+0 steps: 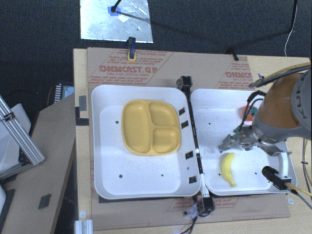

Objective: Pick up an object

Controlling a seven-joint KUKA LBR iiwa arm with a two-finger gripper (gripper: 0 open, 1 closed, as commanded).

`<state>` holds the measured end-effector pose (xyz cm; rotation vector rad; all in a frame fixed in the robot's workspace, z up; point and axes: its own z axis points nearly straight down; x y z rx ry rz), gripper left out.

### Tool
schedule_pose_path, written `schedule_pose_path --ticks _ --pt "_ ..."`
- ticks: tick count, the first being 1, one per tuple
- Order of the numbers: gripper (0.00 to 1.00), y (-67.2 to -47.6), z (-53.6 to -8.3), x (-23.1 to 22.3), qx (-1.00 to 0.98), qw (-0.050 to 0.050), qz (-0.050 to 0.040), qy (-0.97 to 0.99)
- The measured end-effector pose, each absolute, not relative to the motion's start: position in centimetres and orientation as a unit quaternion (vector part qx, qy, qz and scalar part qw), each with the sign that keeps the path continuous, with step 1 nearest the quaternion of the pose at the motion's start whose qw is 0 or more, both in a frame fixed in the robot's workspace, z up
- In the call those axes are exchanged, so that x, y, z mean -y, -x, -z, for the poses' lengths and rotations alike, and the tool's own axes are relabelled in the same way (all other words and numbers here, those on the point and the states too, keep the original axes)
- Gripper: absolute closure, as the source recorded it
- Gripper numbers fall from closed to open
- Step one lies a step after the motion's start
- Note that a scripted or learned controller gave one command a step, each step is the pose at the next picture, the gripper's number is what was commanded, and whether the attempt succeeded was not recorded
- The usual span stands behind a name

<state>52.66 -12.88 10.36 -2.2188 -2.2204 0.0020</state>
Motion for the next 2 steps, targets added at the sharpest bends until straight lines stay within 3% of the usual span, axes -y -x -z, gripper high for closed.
schedule_pose_path --ticks 1,2 --pt "1.00 -52.8 -11.7 12.9 0.707 -0.001 0.0005 0.707" --pt "1.00 -53.2 -16.1 12.6 0.709 -0.002 0.0015 0.706"
